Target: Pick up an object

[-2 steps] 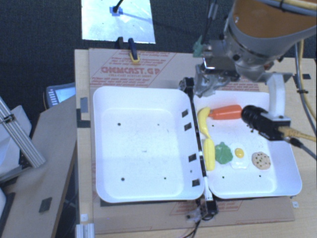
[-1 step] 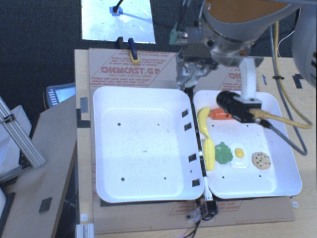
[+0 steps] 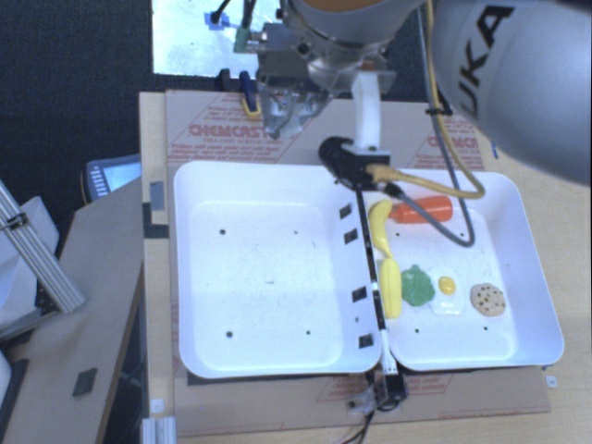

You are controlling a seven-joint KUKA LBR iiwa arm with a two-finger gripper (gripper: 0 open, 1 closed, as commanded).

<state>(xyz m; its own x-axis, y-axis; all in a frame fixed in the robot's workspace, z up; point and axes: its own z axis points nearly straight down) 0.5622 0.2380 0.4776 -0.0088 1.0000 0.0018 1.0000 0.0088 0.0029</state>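
While tool hovers beyond bins, apparently empty, carrot lies in right bin.

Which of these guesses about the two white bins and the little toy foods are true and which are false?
1. The carrot lies in the right bin. True.
2. The cookie sits in the left bin. False: it is in the right bin, near its lower right part.
3. The gripper is above the bench behind the bins, not down among the foods. True.
4. The gripper is carrying the banana. False: the banana lies in the right bin beside the carrot.
5. The broccoli lies between a yellow piece and the egg. True.
6. The left bin is full of toys. False: the foods all lie in the right bin.
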